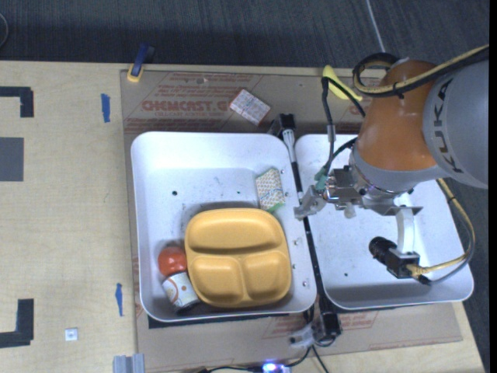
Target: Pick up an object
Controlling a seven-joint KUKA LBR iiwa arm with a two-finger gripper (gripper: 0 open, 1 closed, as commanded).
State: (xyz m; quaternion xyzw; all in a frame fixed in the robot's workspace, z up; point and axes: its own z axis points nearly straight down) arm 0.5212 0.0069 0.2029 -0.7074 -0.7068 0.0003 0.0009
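A yellow sectioned tray [237, 256] is seen lying in the left bin [147, 208], its long axis across the bin, to the left of the hand [311, 200], whose state cannot be told here.

I saw the desk [62, 208] in pale wood tone, with black squares [11, 158] and blue tape marks [106, 107] on its left part. A brown cardboard sheet [194, 99] with red print lay on it. Beyond the far edge, dark carpeted floor [194, 14], crossed by a thin pale cable [371, 14]. Light was even.
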